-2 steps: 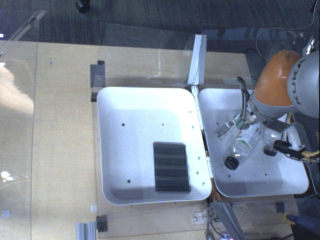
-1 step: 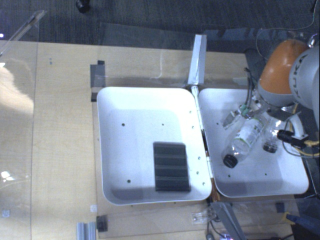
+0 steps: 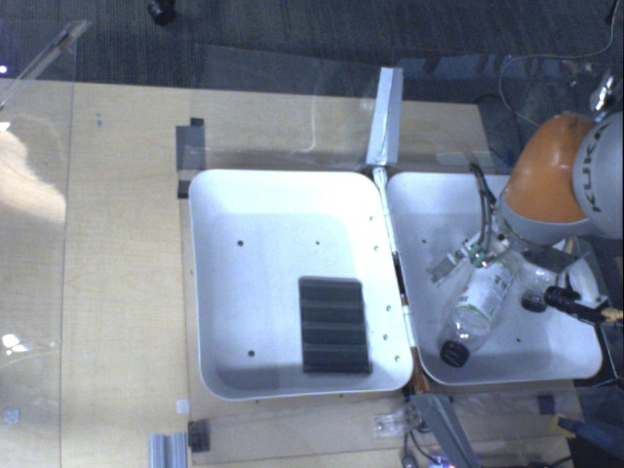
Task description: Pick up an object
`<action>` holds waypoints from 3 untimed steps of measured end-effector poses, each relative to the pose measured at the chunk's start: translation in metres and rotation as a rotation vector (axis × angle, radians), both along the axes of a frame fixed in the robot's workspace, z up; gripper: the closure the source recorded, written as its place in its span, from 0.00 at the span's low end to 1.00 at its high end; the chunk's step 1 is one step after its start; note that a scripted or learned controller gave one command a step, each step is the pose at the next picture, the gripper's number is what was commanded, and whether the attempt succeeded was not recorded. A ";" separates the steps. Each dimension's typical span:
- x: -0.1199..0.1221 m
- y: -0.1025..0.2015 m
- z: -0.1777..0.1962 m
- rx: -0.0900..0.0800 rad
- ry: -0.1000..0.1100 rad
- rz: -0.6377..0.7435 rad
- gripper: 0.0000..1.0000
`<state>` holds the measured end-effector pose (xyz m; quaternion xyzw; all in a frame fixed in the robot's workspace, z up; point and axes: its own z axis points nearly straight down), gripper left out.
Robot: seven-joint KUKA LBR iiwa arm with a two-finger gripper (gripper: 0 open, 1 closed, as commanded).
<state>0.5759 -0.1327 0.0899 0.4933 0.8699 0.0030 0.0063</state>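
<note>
Gripper (image 3: 480, 253) low in right bin (image 3: 429, 213), under orange-banded arm (image 3: 551, 178); finger state not discernible. Clear plastic bottle (image 3: 476, 305) lies just below gripper, slanted, black cap (image 3: 454, 353) toward near rim; contact with gripper unclear. Left bin (image 3: 244, 213) holds dark ridged block (image 3: 333, 325) near front edge. Both bins on wooden bench (image 3: 107, 291).
</note>
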 end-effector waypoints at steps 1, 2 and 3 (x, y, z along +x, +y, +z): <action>-0.033 0.030 0.001 -0.004 -0.003 0.177 0.00; 0.027 0.038 -0.001 0.000 0.001 0.019 0.00; 0.082 0.007 -0.002 0.002 0.004 -0.222 0.00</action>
